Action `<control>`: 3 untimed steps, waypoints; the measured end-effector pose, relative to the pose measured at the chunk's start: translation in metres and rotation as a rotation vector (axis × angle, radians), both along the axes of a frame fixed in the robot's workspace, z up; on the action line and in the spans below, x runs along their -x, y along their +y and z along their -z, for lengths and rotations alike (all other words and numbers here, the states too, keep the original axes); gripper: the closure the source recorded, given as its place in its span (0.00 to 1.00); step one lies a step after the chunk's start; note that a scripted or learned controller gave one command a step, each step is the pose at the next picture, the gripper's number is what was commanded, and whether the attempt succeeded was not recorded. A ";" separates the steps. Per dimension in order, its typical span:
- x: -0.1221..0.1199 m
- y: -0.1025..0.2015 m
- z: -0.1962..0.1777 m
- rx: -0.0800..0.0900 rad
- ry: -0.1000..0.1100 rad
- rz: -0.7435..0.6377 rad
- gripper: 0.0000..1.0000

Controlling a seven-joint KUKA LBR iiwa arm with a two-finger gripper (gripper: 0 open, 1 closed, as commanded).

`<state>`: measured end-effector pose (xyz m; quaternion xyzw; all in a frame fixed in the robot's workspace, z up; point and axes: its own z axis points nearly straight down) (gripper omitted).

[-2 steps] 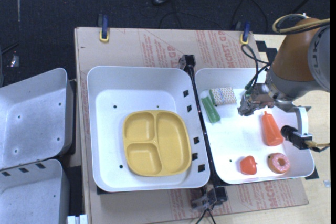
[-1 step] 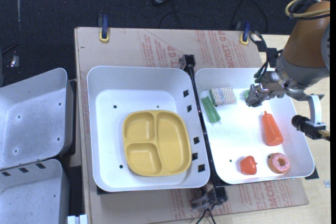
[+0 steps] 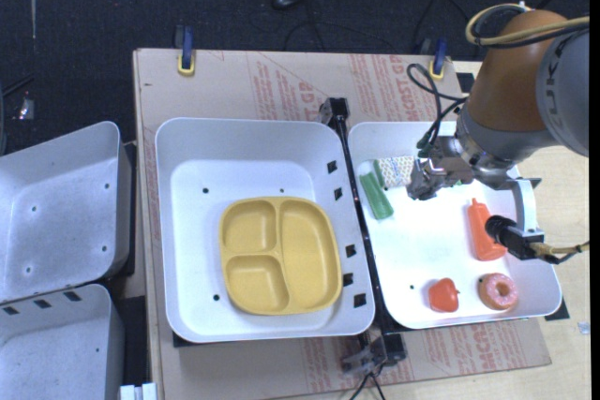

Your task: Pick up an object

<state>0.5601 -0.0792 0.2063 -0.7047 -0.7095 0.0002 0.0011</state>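
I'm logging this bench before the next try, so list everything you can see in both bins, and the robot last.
Bins: two, white, side by side on the bench.
Divided plate: one, yellow, three compartments, in the left bin.
Green block: one, green, long, right bin by its left wall.
Orange bottle: one, orange, right bin near its right wall.
Red object: one, red, right bin near its front edge.
Doughnut: one, pink-iced, right bin's front right corner.
Gripper: one, dark, over the right bin's back part, beside the green block.
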 end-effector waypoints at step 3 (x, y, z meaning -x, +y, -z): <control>0.018 0.153 -0.026 -0.001 -0.002 -0.002 1.00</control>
